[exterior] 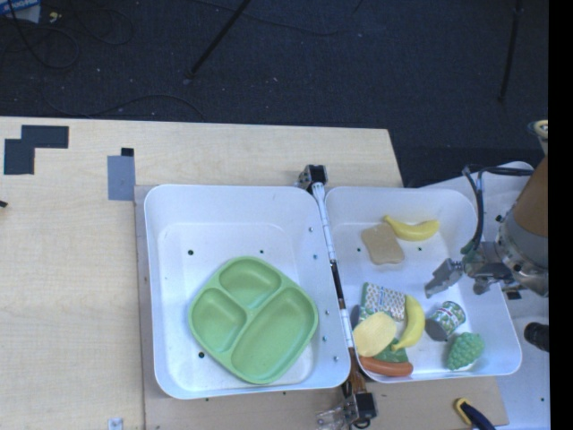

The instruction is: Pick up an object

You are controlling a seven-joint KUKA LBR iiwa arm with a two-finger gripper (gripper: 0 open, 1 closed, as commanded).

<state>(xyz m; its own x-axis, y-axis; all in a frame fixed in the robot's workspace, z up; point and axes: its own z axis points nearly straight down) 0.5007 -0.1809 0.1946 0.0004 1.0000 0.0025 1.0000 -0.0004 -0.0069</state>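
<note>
Your end effector (461, 274) hangs over the right side of the right bin (488, 352), and you cannot tell its state from this view. Just near of it sits a small can (448, 315), with a green broccoli (464, 351) beside that. Further left lie a banana (413, 321) and a lemon (374, 333); another banana (413, 228) and a bread slice (383, 245) lie far. The left bin (170, 240) on your desk (63, 303) holds a green divided plate (253, 318).
</note>
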